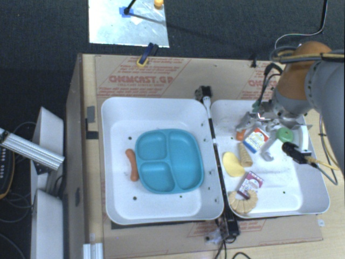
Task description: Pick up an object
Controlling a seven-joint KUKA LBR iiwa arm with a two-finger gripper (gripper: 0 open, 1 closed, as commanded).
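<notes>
The small blue-and-white packet (255, 140), judged light, crinkly and slippery, is best pinched across its short sides, though the gripper (262, 124) poised above it cannot be told released or clenched.

Overhead, apparently slanted, over both bins (161, 109)

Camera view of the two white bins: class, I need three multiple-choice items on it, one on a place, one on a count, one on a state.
1. Where is the blue divided tray?
A. left bin
B. right bin
C. on the floor

2. How many compartments does the tray have?
A. two
B. three
C. five

3. How does the orange sausage lie?
A. inside the tray
B. beside the tray's left edge
C. in the right bin

Key: 1 A, it sits in the left bin. 2 B, two upper hollows and one lower. 3 B, it lies on the bin floor by the tray.
</notes>
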